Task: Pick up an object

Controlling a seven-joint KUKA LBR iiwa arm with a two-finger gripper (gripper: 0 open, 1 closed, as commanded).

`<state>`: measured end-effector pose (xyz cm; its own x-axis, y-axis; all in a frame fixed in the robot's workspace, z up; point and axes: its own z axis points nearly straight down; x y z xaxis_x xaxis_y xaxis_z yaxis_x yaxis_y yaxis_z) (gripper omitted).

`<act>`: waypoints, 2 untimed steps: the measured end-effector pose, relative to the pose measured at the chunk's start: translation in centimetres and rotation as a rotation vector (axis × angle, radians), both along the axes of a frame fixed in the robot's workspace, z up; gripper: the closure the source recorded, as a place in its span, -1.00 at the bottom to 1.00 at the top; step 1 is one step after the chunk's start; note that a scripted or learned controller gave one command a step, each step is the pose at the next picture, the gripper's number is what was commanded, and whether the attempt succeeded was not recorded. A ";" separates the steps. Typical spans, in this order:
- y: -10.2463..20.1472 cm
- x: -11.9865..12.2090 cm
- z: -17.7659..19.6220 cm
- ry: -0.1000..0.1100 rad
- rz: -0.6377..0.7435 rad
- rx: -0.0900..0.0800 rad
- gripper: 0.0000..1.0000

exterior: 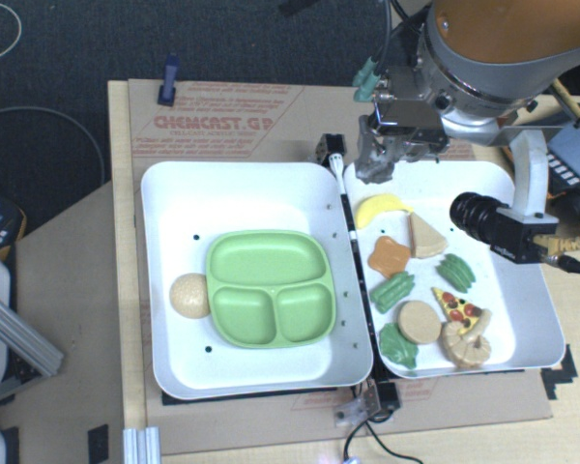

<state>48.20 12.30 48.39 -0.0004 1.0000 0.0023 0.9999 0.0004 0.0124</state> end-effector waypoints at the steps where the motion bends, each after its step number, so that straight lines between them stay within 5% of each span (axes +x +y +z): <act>1: -3.2 0.3 -17.5 0.029 -0.005 -0.007 1.00; 2: -2.9 0.5 -15.6 0.010 -0.002 -0.002 1.00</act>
<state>48.67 9.37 32.81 0.0017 1.0000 0.0007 1.0000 -0.0017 0.0025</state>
